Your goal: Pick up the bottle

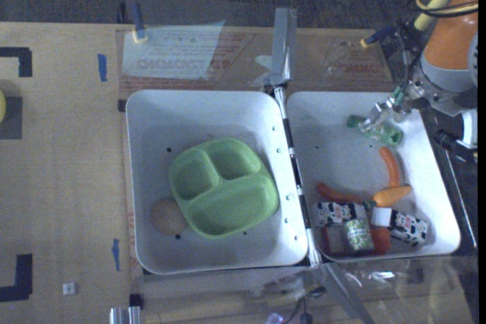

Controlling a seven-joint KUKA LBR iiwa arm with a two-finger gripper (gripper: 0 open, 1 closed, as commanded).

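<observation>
Gripper (382, 120) at the green bottle (377, 130), upper part of the right bin (444, 186).
Whether the fingers clamp it, I cannot tell. Carrots (390, 165) and cartons (410, 227) lie nearer; a green tray (222, 187) fills the left bin (144, 155).

Two white bins: left bin (144, 163), right bin (319, 125). In the left, a pale green divided plate (222, 186), with a tan ball (168, 216) at its lower-left edge. Near the right bin's upper right corner, a clear bottle (378, 130) tinted green (cap green too). Toward the lower edge, orange and red sausage-like pieces (390, 167), plus small cartons (410, 228) patterned in black and white patches. Tan wooden bench (61, 163) with blue tape marks.
</observation>
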